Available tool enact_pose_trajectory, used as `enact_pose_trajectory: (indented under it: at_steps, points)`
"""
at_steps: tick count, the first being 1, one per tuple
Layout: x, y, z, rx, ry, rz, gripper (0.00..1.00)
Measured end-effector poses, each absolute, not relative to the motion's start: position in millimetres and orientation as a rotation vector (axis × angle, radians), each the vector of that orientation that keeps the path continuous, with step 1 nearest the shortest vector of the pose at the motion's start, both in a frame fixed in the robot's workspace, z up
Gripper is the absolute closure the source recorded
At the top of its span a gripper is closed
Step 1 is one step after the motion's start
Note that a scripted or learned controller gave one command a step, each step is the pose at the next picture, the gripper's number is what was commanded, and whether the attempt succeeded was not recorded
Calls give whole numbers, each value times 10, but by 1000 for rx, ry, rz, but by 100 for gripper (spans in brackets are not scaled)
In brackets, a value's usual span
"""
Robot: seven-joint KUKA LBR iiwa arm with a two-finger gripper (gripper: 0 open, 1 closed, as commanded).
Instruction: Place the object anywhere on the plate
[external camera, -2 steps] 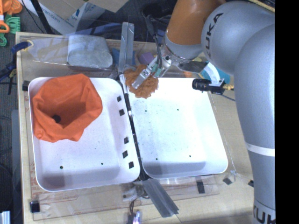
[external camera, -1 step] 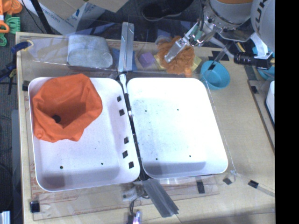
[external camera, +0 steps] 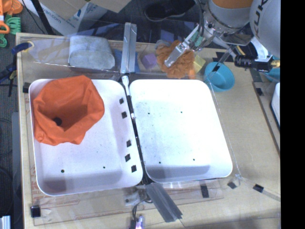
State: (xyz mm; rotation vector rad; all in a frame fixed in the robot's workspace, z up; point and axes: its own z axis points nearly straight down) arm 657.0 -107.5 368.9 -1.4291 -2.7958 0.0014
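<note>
The tool [external camera: 177, 54] hangs over an orange fuzzy thing [external camera: 183, 66]; I cannot tell its state. The orange cloth [external camera: 66, 109] lies far left, hiding something dark. "KU" shows on the arm [external camera: 267, 6].

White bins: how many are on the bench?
2. The left bin holds an orange cloth; the right bin sits beside it, touching along the middle divider. None looks hidden.
</note>
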Motion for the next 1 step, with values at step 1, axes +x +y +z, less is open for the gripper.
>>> enact_pose_trajectory:
  at_steps: [1]
  points:
    - [6566,-1093,3651,-1498,-2759,3,100]
